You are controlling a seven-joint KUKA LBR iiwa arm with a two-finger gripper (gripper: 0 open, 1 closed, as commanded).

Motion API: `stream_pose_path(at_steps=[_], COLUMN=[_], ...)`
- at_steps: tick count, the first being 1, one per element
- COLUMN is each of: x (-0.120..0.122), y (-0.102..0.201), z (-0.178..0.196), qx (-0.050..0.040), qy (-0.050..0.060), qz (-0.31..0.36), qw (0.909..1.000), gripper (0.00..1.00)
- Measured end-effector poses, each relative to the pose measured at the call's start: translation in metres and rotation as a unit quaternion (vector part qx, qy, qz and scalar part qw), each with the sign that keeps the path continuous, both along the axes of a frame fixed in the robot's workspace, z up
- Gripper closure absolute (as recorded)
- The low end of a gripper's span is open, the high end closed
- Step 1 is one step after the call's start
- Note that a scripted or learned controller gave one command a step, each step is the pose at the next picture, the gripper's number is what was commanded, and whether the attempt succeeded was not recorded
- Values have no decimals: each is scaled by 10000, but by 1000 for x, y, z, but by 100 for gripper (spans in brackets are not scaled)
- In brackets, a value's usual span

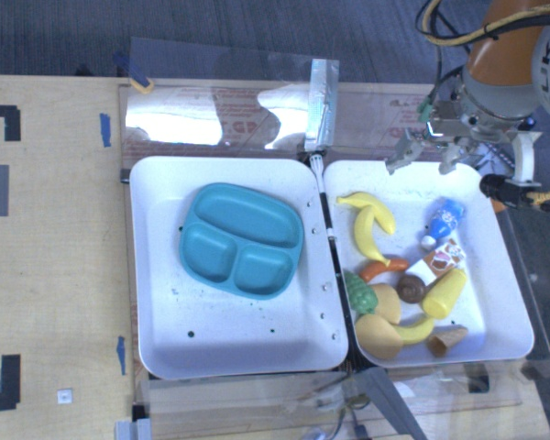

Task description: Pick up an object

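Wooden surface [55, 246] holds two white bins side by side. My gripper [425, 159] hangs over the back edge of the right bin [509, 273], and my fingers look spread apart with nothing between them. All the toys sit in this right bin. The yellow banana [368, 223] lies alone near the middle, so I think it is the easiest one to take. It looks like light, hard plastic, smooth and a bit slippery, so I would pinch it across its thick middle, not its thin tip. The blue bottle [442, 219] lies just beside it, round and likely to roll. The other toys [405, 305] are piled close together at the front, touching each other. The left bin [165, 337] has a blue tray [241, 239] in it.
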State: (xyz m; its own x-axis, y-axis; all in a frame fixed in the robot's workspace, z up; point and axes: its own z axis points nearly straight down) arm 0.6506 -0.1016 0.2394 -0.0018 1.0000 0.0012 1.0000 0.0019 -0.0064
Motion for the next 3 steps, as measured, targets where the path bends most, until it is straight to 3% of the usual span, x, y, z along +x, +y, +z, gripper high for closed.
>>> stream_pose_path(at_steps=[1, 2, 3], x=[-26, -23, -23], y=[11, 9, 9], z=[-142, -128, -128], qx=[12, 2, 2], qy=[39, -6, -1], qz=[856, 844, 844], qw=[9963, 9964, 9964], gripper=[0, 100, 0])
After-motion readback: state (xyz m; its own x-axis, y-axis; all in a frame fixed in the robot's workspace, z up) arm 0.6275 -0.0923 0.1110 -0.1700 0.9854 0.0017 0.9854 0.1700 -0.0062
